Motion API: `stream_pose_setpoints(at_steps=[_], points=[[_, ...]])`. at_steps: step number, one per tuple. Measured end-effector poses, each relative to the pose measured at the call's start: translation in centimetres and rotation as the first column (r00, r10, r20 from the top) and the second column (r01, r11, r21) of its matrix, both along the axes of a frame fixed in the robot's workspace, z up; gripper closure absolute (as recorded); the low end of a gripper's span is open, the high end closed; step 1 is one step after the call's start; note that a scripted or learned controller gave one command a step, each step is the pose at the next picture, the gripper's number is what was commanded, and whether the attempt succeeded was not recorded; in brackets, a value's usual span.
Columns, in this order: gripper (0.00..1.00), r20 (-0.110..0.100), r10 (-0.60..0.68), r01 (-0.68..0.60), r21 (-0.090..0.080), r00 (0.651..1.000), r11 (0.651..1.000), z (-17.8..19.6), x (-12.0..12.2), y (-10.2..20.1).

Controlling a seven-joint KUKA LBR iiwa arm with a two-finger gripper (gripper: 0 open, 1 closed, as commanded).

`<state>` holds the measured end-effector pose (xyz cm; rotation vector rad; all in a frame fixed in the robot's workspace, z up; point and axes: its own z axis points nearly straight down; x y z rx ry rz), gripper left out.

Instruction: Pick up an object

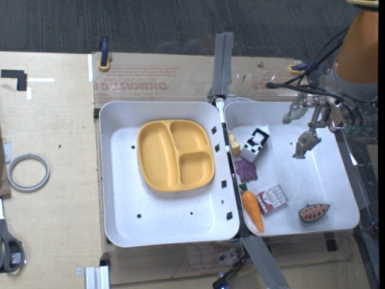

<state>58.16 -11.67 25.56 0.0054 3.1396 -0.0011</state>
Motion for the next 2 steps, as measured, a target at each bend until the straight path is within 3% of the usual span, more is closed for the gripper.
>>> stream_pose_setpoints(at_steps=[1, 2], points=[[0.00, 0.000, -0.179, 0.179, 0.000, 0.984, 0.984, -6.0, 3.1, 0.0], [0.00, 0.009, -0.463, 0.463, 0.004, 0.886, 0.886, -13.0, 2.5, 1.1]])
